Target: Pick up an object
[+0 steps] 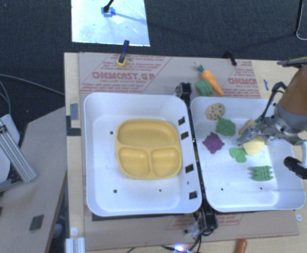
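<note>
- Near edge: the worktop (142, 231) carries two shallow white bins side by side, on a cardboard sheet printed with red lettering.
- Left bin (98, 141): holds a yellow compartment tray (148, 147), lying flat near the bin's middle, with one long section toward the far side and two smaller sections toward the near side.
- Right bin (232, 194), near part: a green ridged toy (261, 173) lies apart from the other pieces, close to the right wall.
- Right bin, middle: a small green leafy piece (238, 154) lies just beside a pale yellow object (254, 146); a purple piece (213, 142) lies to their left.
- End effector (249, 132): positioned low over the pale yellow object, at its far-left side; whether its fingers are spread or closed cannot be told.
- Arm (300, 99): grey with an orange band, entering from the right above the right bin.
- Right bin, far part: a green piece (225, 126) and a round speckled cookie (215, 111).
- Beyond the bins: a toy carrot (211, 80) beside a green toy (203, 87) on the cardboard.
</note>
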`<state>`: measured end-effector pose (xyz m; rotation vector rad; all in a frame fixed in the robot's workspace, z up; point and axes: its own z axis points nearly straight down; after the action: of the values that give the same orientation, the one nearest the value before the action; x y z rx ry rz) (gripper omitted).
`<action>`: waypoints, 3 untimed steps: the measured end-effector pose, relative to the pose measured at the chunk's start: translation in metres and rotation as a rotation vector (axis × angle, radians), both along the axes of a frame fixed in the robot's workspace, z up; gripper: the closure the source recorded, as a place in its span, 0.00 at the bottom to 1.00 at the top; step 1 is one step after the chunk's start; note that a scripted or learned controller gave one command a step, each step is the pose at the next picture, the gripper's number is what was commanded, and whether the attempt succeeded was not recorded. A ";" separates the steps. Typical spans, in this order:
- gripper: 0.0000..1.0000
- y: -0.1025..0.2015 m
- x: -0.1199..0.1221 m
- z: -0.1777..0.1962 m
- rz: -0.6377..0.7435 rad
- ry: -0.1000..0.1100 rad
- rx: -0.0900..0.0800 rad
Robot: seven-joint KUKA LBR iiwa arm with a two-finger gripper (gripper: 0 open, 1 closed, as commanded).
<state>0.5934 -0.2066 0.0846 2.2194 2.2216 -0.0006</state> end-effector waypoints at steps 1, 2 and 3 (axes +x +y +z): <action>0.00 0.001 0.023 0.001 0.004 -0.005 0.000; 0.00 0.000 0.030 0.001 0.004 -0.004 0.000; 0.00 0.000 0.027 0.001 0.002 -0.002 0.000</action>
<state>0.6206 -0.2063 0.0851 2.2160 2.2227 0.0015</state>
